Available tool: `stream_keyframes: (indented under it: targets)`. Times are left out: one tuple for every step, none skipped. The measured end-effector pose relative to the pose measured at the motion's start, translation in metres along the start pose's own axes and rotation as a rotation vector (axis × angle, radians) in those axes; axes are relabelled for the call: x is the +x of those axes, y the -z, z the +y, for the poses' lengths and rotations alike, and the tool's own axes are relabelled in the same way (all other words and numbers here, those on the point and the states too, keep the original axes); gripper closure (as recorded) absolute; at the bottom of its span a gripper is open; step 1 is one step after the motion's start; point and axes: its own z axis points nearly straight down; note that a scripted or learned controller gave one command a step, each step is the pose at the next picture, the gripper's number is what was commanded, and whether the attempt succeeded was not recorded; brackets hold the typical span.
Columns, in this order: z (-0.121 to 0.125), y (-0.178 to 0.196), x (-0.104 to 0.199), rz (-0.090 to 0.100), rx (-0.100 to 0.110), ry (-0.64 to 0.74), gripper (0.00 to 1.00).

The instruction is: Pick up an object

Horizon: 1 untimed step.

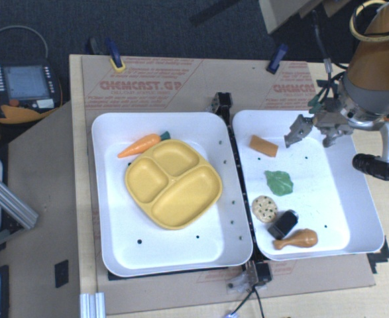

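Reaching in from the right, the grey arm with its orange band [374, 58] hangs over the upper part of the right shallow white bin [353, 197]. Its two-finger gripper [311, 132] is spread open, one dark finger [295, 132] pointing left toward the flat orange rectangular block [264, 146] and stopping just beside it, the other [329, 136] apart from it to the right. Nothing lies between the fingers, and whether they touch the bin floor cannot be told.

Below the block in the same bin lies a crumpled green leaf-shaped piece [279, 182]. Nearer the front edge sit a round pale speckled cookie [264, 209], a small black blocky object [283, 224] just beside it, and a brown drumstick-shaped toy [297, 240] touching or nearly touching the black object.

The left shallow white bin [111, 197] holds a yellow plastic plate with three compartments [173, 183], and an orange toy carrot with a green top [140, 145] lies against the plate's upper left rim. Both bins rest on a table covered with brown printed cardboard [181, 85].
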Motion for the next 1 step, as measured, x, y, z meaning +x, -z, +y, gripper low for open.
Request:
stream_keyframes:
  targets:
    - [0.0023,0.0059,0.0001,-0.001,-0.011,0.002,0.00]
